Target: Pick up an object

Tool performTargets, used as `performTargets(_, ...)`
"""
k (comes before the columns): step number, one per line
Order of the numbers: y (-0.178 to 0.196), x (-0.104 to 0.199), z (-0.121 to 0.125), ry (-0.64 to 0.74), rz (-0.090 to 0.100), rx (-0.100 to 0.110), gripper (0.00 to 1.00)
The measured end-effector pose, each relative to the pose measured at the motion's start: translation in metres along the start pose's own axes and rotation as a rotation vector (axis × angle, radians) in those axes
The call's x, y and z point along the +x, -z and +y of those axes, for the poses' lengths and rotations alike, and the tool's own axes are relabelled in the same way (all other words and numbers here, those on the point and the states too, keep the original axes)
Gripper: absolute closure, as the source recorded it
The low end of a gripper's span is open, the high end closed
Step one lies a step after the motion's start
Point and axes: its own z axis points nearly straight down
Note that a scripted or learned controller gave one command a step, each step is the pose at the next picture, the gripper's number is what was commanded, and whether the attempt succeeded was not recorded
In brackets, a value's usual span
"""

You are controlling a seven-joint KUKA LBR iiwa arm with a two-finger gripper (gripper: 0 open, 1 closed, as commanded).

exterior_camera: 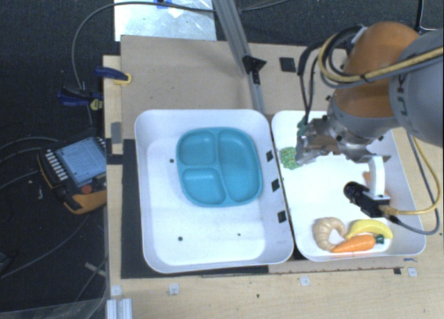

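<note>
Just left of hand [307, 150], green object [287, 157].

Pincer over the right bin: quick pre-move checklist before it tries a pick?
1. Pincer position: at the right bin's left side, right next to the green item. Ok.
2. Finger state: hidden under the wrist. Cannot tell.
3. Anything held between the fingers: cannot tell.
4. Green item's clearance: it lies close to the bin's left wall, tight for a finger on that side. Not ok.
5. Other candidates: banana, carrot and a beige croissant-like piece are bunched together at the front edge, touching. Not ok for a clean single pick.
6. Blue divided plate in the left bin, away from the arm. Ok.
</note>
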Motion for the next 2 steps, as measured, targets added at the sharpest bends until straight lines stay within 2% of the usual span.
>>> performTargets(1, -0.003, 0.044, -0.007, -0.001, 0.0, 0.002, 1.0)
performTargets(2, -0.005, 0.104, -0.016, 0.001, 0.001, 0.002, 1.0)
